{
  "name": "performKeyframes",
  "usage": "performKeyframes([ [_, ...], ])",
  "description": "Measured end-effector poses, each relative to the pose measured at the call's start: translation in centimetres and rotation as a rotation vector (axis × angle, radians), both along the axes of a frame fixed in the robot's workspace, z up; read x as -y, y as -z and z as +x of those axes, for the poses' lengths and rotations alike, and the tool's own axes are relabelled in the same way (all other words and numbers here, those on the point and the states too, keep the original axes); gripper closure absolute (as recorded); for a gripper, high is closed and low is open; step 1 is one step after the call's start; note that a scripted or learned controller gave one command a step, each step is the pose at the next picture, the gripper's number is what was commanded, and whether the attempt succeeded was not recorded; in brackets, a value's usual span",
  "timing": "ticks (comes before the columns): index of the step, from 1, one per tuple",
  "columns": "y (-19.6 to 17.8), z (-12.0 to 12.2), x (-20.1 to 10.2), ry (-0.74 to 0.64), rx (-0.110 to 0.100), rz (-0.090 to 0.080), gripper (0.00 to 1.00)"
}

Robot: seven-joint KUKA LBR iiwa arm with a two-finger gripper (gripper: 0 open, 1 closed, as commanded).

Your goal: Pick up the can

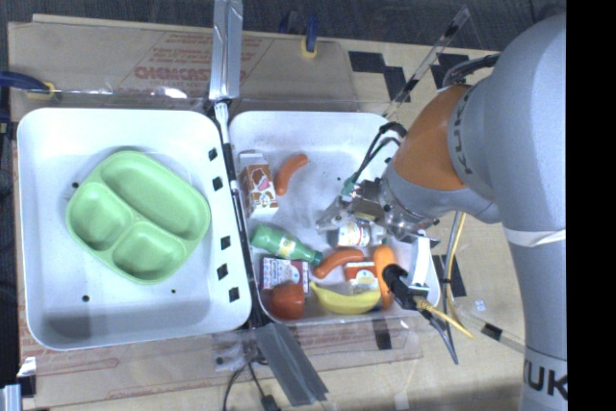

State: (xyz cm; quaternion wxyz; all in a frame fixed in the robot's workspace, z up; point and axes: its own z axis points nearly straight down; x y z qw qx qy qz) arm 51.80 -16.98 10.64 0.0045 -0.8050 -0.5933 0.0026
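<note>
Two white bins sit side by side on the surface. The left bin (38,303) carries a green divided tray (140,214) lying near its middle. The right bin (318,125) holds the clutter: a small carton (258,188) and a sausage (291,170) toward its far left corner, a green bottle (285,245) along its left wall, and a tomato (287,301), a banana (346,300) and a carrot (337,261) crowded against its near edge.

What I take to be the can (358,233) lies near the middle of the right bin, toward its right wall, a small pale cylinder with a reddish label, partly covered by the arm's wrist. The jaws (348,212) hang right over it, touching or just above; which one I cannot tell. Whether they are spread or clenched is also hidden by the wrist hardware, so no grasp can be claimed.

The arm (500,140) leans in from the right wall, probably because the can is hemmed in by the carrot and an orange item (385,263) just beside it. A clean pick likely needs the fingers to straddle the can alone.
</note>
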Motion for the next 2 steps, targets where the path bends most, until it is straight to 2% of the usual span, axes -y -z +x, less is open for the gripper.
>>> performKeyframes([
  [1, -0.7, -0.1, 0.0, -0.003, -0.006, 0.002, 1.0],
  [2, -14.6, 1.4, -3.4, 0.1, 0.004, -0.003, 1.0],
])
